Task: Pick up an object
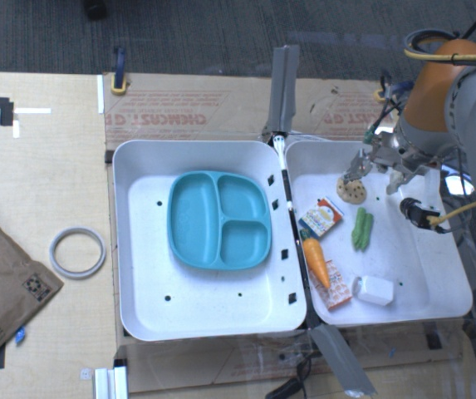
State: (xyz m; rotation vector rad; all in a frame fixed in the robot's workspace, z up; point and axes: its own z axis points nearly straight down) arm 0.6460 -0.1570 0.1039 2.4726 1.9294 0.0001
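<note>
The fingers (356, 173) of the gripper (376, 175) hang over the far part of the right bin (437, 302), and from this slanted view I cannot tell if they are apart or together. Just under the nearest finger lies a round brown cookie (353, 191) with dark spots; if the finger touches it is not clear. Nothing is seen between the fingers.

Behind the gripper, the grey arm (470, 98) with its orange band (437, 90) comes in from the right side, and cables run along it.

In the same bin, nearer to the camera, there is a green pea pod (361, 229), a small colourful snack packet (320, 219), an orange carrot (315, 261) lying partly on a flat red-and-white packet (334, 286), and a small white block (375, 290). These things are near one another but mostly apart.

The left bin (138, 248) holds a blue divided plate (219, 220) with three compartments, lying flat in the middle.

On the tabletop (38, 173) at the left, outside the bins, a ring of tape (77, 251) lies near a brown cardboard box (1, 289).
</note>
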